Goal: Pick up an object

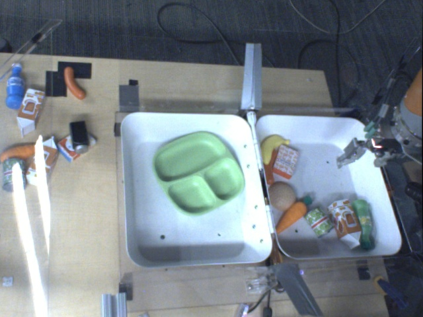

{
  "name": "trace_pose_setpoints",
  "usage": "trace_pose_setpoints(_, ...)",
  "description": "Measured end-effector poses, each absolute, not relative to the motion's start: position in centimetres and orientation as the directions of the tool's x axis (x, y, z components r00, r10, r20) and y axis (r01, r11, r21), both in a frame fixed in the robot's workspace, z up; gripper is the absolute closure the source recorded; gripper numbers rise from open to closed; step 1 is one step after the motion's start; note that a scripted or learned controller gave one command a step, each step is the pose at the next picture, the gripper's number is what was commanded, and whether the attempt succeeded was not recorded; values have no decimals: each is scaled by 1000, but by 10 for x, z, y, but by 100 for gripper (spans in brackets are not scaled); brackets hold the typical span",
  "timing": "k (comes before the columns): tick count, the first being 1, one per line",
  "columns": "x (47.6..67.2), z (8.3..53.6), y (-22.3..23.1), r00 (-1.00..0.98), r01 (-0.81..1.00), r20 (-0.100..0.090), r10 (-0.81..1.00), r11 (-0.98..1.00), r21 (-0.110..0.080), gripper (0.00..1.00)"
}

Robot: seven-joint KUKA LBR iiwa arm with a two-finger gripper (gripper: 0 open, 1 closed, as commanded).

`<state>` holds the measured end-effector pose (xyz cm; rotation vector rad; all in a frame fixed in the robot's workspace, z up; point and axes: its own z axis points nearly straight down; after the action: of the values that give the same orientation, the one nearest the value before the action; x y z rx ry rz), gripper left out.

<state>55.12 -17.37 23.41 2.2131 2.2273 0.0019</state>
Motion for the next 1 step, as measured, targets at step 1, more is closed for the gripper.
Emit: trace_pose_setpoints(1, 488, 151, -183, -106, 994, -1, 994, 106, 3, 0)
